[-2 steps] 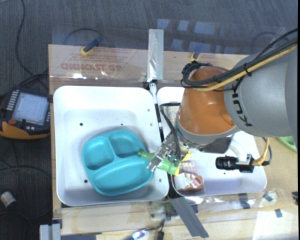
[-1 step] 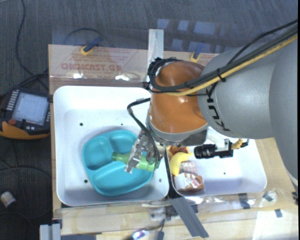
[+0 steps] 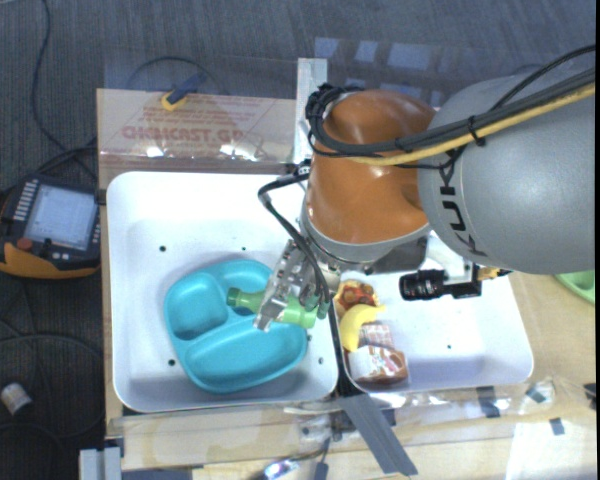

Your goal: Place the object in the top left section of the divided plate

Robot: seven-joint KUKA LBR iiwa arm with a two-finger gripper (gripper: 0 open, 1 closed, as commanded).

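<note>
The teal divided plate [image 3: 212, 360] lies in the left bin [image 3: 140, 258]. It has a small section at the upper left, another at the upper right and a wide one along the front. A green, bottle-like object [image 3: 302, 317] lies across the plate's right rim, one end reaching in over the upper right section. My gripper [image 3: 280, 303] hangs over that rim, its fingers closed on the middle of the green object. The arm's orange band and grey body hide the bench behind it.
The right bin [image 3: 480, 353] holds a yellow banana [image 3: 354, 325], a red-brown item [image 3: 357, 293] behind it and a brown packet [image 3: 380, 364] in front. A cardboard sheet [image 3: 195, 128] lies behind the left bin. A teach pendant [image 3: 50, 228] rests on the floor at left.
</note>
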